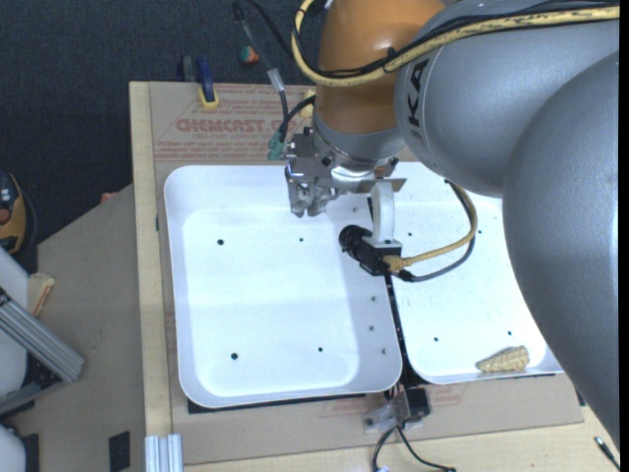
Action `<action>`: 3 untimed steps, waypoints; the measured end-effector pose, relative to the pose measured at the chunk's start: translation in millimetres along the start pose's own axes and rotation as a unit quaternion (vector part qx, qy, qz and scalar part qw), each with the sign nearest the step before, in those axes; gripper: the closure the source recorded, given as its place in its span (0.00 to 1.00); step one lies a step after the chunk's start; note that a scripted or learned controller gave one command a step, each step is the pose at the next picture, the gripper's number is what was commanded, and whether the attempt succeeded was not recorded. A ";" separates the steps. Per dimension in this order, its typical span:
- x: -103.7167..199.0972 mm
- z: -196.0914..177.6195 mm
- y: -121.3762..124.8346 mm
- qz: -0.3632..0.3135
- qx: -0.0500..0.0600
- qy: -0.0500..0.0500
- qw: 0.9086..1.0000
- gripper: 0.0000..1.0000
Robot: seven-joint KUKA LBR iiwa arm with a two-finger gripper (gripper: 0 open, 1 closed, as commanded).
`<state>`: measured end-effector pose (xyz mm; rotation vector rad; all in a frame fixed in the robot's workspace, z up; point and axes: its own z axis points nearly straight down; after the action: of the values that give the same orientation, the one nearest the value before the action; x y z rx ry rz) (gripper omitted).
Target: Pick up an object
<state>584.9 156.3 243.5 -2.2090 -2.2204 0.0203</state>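
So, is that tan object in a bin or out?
In: the tan object lies inside the view's right bin, near its front rim.

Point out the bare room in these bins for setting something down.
Left bin: floor bare from its near rim up to the gripper, which hangs by the far rim. Right bin: a bare patch between the shared rim and the tan object; farther back the arm crowds it.

— Where is the arm (521, 106)?
— It sweeps in from the right, large and grey, bent downward at the orange band (369, 37).
— And below the band?
— The wrist (346, 153) points steeply down, and the gripper (308, 203) hangs under it, set slightly left of the band.
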 end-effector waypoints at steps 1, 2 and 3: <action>70.0 -32.6 18.0 -0.001 -0.010 0.003 1.000 1.00; -28.6 -84.8 2.3 0.007 -0.011 0.000 1.000 1.00; 51.1 -30.5 18.6 -0.001 -0.005 0.002 1.000 1.00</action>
<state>603.7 207.7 273.6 -2.2106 -2.2253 0.0055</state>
